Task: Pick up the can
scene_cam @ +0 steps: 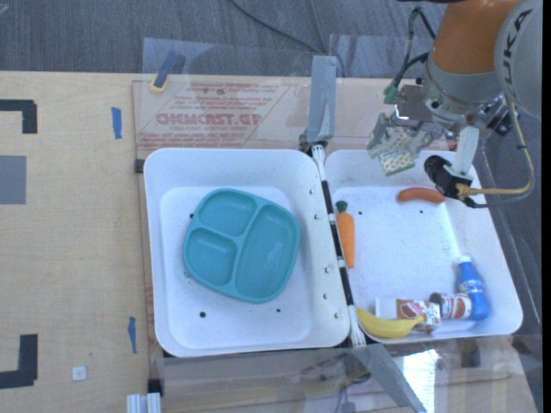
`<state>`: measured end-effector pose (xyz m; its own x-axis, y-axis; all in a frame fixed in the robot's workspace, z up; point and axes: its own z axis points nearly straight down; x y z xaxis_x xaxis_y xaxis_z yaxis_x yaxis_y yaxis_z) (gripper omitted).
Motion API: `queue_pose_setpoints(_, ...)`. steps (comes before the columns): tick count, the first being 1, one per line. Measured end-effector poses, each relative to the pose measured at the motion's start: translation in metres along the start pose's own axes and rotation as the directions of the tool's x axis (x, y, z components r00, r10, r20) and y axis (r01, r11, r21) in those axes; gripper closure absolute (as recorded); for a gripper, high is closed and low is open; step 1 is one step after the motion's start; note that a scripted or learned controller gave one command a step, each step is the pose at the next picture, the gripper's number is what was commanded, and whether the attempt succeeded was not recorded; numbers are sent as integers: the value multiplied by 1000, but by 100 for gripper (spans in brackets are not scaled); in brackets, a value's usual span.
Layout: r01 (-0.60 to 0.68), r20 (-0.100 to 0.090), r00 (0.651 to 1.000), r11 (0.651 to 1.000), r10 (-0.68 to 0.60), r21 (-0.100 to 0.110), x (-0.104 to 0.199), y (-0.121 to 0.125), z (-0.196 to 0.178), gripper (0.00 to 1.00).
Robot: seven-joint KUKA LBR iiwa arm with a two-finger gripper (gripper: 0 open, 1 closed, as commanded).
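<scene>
While the grey arm reaches in from the upper right of the frame, its gripper hangs over the top edge of the right bin, fingers clamped on the can. The can is pale and patterned, tilted, and lifted off the bin floor. Below it in that bin lie a reddish sausage, a carrot against the left wall, and along the bottom a banana, a small brown bottle and a blue bottle. A teal divided plate sits in the left bin.
</scene>
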<state>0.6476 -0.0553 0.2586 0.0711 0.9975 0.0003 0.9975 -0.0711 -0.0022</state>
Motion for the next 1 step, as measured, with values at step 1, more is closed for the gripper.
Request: queue_pose_setpoints(1, 17, 1, 1000, 1000, -17, -1, -42, -40, 136, 100)
